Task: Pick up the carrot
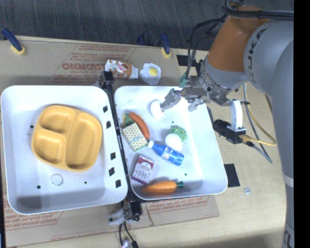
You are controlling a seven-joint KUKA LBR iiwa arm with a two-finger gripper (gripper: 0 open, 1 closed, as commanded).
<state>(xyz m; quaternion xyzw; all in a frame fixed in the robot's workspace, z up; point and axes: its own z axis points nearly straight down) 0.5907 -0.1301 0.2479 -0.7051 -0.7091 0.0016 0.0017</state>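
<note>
Camera view, and the carrot (159,187) lies flat along the lower rim of the right bin (214,164), low centre of the frame — orange body, green tip pointing right. Just above its left end sits a small red carton (142,169), and up-right from that a blue bottle (168,153) lies on a slant, with a white egg (173,141) and a green vegetable (179,133) just above it. Further up on the bin's left side lie a checkered packet (134,136) and a second orange piece (139,124). The gripper (183,99) hovers at the upper part of that bin, well apart from the carrot, fingers spread open and nothing between them. Over in the left bin (20,190), a yellow divided tray (67,137).
</note>
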